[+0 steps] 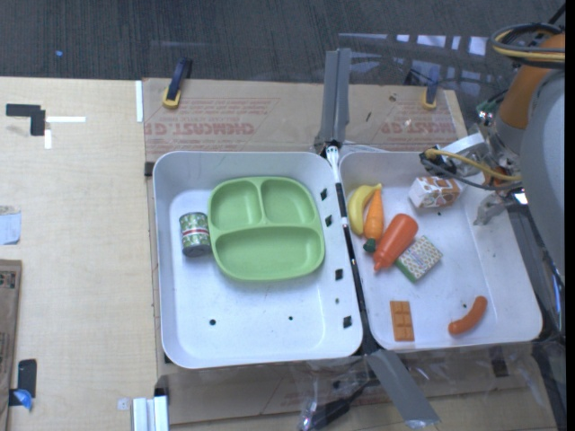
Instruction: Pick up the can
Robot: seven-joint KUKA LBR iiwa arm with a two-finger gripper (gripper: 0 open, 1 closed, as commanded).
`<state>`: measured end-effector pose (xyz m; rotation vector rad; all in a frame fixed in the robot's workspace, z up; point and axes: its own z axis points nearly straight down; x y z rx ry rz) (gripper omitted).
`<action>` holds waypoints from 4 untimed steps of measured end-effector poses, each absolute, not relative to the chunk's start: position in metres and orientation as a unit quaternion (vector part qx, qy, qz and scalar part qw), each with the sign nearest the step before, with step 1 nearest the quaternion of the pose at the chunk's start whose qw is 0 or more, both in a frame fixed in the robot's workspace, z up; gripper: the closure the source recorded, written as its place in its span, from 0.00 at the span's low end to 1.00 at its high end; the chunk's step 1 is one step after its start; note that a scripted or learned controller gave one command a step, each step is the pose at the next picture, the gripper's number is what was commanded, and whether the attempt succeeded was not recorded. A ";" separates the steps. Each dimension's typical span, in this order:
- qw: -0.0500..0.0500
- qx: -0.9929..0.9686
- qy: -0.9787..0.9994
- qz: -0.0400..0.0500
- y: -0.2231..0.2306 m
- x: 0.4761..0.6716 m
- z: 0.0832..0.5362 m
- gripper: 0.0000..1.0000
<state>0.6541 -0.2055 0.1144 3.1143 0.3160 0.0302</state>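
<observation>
The can (pixel 194 233) lies on its side in the left bin (pixel 260 335), close to that bin's left wall and about midway between its far and near edges, with its patterned label up. It looks to be touching, or just short of touching, the left rim of the green divided plate (pixel 267 229), which takes up the middle of the same bin. The rest of that bin's floor carries nothing else of note. The right bin (pixel 503 281) holds the clutter: a banana (pixel 359 206) and two carrots (pixel 393 241) by the shared wall, a small carton (pixel 435 191), a sponge (pixel 419 259), a wafer-like orange block (pixel 402 321) and a sausage (pixel 467 315). The gripper (pixel 499 203) sits over the right bin's far right corner, well apart from the can, holding nothing; whether the fingers are apart or together cannot be told from here. Judgement: the step in hand is the approach, barely begun. To do it well the arm should cross both bins high enough to clear the shared wall, then descend with the fingers across the can's short width, one finger in the tight space against the plate rim. Risk: the can rolls toward the bin wall if nudged.
</observation>
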 end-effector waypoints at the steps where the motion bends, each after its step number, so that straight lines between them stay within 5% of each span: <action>1: 0.000 0.995 0.100 -0.001 -0.223 0.634 0.248 0.00; 2: 0.000 0.995 0.099 -0.001 -0.206 0.586 0.322 0.00; 3: -0.001 0.992 0.126 -0.003 -0.201 0.505 0.166 0.00; 4: -0.002 0.992 0.125 -0.004 -0.201 0.505 0.174 1.00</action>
